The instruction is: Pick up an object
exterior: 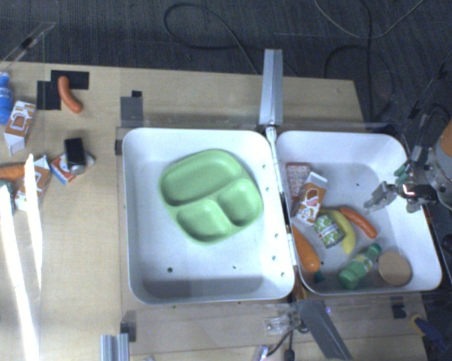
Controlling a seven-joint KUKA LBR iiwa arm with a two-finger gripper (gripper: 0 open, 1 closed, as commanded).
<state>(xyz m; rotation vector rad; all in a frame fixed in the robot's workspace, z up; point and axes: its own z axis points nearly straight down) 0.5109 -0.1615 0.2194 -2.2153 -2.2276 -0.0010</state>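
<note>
Heaped in the lower left part of the right-hand shallow white bin [406, 153]: a carrot-like orange toy [307, 253] along the left wall, a small red-and-white carton [309, 201] above it, a green-labelled can [329, 230] touching a yellow banana [346, 232] and an orange sausage-shaped piece [359, 221], a green plastic bottle [358, 268] lower down, and a tan round ball-like thing [395, 268] in the lower right corner. No single target fixed by the task; best bet, as a judgement, the sausage-shaped piece or the tan ball, each lying at the edge of the heap with some bare floor beside it. Two-finger gripper [395, 192] hanging above the bin's right half, just up and right of the sausage-shaped piece, apart from every object, nothing between the jaws. Jaws seemingly spread, though too small and blurred to say for certain. For a clean pick: centre over one item only, line the jaws across its narrow width, drop straight down, avoid straddling can and banana together. Left-hand white bin [135, 201] holding a green divided tray [210, 194]; assorted loose items on the wooden worktop [90, 224] well to the left.
</note>
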